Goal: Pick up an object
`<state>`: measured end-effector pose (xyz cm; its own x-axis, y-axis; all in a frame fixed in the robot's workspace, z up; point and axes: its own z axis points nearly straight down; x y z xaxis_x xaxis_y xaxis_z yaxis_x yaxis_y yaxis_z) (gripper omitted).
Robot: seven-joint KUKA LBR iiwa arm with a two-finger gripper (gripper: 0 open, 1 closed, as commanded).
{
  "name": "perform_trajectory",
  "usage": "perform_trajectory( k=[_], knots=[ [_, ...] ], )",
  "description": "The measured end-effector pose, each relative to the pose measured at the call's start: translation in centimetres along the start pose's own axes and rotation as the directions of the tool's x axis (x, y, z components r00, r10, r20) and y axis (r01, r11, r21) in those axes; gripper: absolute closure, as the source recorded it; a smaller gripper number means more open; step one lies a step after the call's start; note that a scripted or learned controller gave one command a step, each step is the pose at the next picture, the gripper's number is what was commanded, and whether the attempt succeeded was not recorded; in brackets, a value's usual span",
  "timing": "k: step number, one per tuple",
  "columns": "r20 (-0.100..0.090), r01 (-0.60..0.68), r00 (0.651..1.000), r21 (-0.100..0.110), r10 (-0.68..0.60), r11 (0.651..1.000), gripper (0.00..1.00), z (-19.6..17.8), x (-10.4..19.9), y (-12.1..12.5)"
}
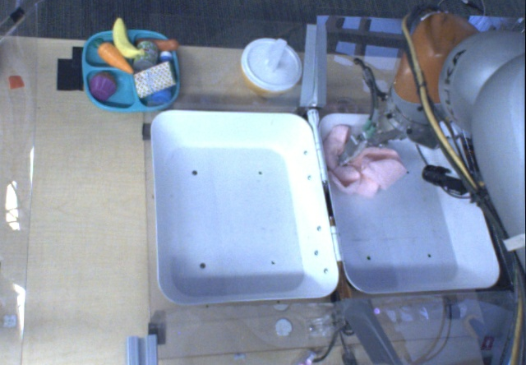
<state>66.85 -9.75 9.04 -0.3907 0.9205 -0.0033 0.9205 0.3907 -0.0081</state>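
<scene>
**Soft pink target right at the fingertips, grasp not confirmed**

Two-finger gripper (355, 150) is low in the right-hand shallow white bin (427, 261), tips at the upper-left part of a crumpled pale pink cloth-like bundle (368, 168). Most of the bundle lies just below and right of the tips, a lobe just left of them against the bin wall. Can't tell whether the fingers are spread or closed, or whether any cloth is between them.

Handling, my read: light, limp, not fragile, not slippery. It will drape and stretch rather than lift as one piece. Best hold is a raised fold or ridge near the middle, pinched deep; an edge pinch likely slips out.

Writing: no readable labels or brands.

Left-hand shallow white bin (238, 207) sits well left of the gripper.
</scene>
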Motion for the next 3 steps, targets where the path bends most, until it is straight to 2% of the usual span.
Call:
perform_trajectory(
  k=[1,2,3],
  knots=[
    [-0.004,-0.001,1.0,-0.001,0.001,1.0,0.0,0.0,-0.2,-0.1],
    [0.003,-0.056,0.998,-0.023,0.056,0.998,0.0,0.0,2.3,-5.2],
    [0.001,-0.054,0.999,-0.026,0.054,0.998,1.0,-0.9,2.4,-4.9]
  ],
)
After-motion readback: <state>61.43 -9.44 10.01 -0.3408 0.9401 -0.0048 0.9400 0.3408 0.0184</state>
